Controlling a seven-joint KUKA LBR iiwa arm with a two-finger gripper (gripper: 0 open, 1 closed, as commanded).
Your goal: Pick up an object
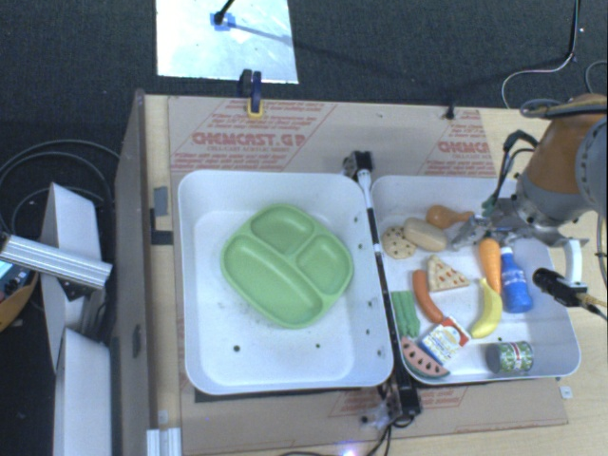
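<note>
The right bin [560, 350] holds toy foods. An orange carrot [489, 264] lies beside a blue bottle [516, 283], with a yellow banana [487, 310] below them. A drumstick [445, 217], a beige potato [425, 235] and a cookie [397, 246] lie at the far left of that bin. My gripper [483, 228] reaches in from the right and hangs low over the carrot's top end, just right of the drumstick. Its fingers look spread, and I see nothing between them.
A pizza wedge [445, 275], a red sausage [427, 297], a green vegetable [406, 313], a small carton [445, 334], a watermelon slice [423, 359] and a can [513, 356] fill the near part of the right bin. In the left bin [204, 350] lies a green divided plate [285, 266].
</note>
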